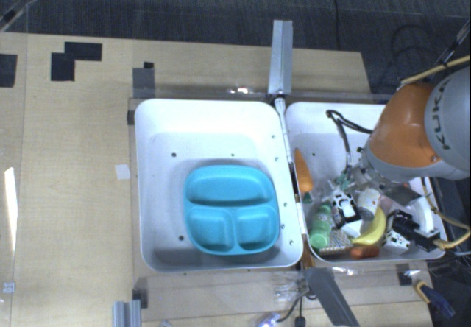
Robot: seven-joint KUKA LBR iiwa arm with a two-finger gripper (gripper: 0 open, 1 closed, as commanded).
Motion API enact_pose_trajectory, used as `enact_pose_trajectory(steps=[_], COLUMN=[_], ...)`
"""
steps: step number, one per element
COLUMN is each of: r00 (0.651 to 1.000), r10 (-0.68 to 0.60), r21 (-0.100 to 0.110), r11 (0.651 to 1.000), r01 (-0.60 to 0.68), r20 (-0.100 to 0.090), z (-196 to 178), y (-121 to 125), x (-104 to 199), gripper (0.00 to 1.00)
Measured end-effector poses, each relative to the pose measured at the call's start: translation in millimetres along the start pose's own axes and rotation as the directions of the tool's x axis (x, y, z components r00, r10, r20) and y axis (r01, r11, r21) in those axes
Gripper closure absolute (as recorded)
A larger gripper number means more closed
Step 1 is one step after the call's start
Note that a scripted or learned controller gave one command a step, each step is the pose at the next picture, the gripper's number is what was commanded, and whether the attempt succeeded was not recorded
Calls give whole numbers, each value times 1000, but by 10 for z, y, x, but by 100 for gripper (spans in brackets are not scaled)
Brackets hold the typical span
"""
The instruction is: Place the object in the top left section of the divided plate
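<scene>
A blue divided plate (pixel 232 208) lies in the left bin (pixel 165 141), with one wide section at the far side and two smaller ones at the near side; nothing lies on it. In the right bin (pixel 316 134) my gripper (pixel 343 205) reaches down into a pile of small things. Next to it are a yellow banana (pixel 373 229), a green bottle (pixel 320 223) and an orange carrot (pixel 302 171). The arm's orange band (pixel 403 134) hangs over the right half of that bin and hides part of it.
A reddish-brown item (pixel 366 250) and a grey mesh piece (pixel 335 241) lie at the right bin's near edge. A metal post (pixel 281 60) stands behind the divider between the bins. Cables (pixel 346 127) trail from the wrist.
</scene>
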State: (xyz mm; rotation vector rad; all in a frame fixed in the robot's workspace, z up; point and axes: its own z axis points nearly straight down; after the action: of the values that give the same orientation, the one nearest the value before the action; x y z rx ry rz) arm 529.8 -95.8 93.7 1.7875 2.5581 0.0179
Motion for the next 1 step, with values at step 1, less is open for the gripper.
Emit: enact_pose_trajectory(steps=[1], r00=[1000], r10=[-12], r21=[13], r11=[1000], r01=[12], r20=[-7], z=[-1783], y=[-123], x=[736], gripper=[100])
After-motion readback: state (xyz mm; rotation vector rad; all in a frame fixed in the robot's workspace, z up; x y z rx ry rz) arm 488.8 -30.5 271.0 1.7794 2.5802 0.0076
